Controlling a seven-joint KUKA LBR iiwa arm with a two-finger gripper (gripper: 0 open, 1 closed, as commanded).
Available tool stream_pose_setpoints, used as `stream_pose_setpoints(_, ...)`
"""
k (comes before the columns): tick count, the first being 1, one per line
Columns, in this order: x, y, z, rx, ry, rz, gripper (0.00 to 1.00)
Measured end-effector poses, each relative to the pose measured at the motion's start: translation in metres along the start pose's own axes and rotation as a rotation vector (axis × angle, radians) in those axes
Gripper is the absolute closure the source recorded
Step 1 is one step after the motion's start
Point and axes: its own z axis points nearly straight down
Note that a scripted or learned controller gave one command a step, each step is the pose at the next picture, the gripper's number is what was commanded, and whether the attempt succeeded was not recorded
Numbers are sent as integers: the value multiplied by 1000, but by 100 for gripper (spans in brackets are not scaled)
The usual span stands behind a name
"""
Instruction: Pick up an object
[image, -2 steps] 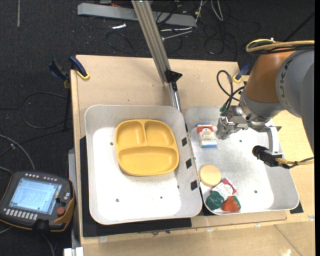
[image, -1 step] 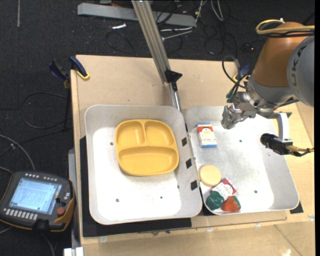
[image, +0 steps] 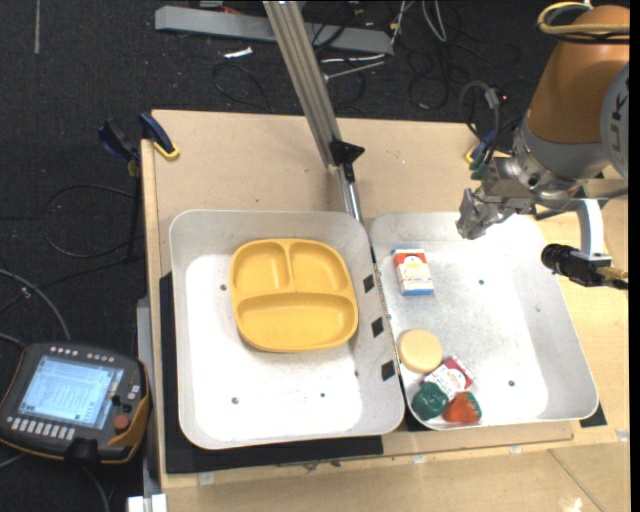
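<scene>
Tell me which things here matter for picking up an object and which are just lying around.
For the job:
gripper, above the right bin
small carton
round cream piece
red packet
green piece
red piece

Lying about:
yellow divided plate in the left bin
control pendant
clamp

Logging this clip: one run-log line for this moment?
gripper: above right bin's back edge, nothing held | small carton, toys: front-left | yellow tray: left bin

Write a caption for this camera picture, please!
Robot gripper hovers over the right bin of small toys; yellow plate sits left.
</scene>
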Motion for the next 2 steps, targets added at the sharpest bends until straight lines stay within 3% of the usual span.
stream_pose_setpoints(2, 110, 36, 27, 5, 2, -4, 100)
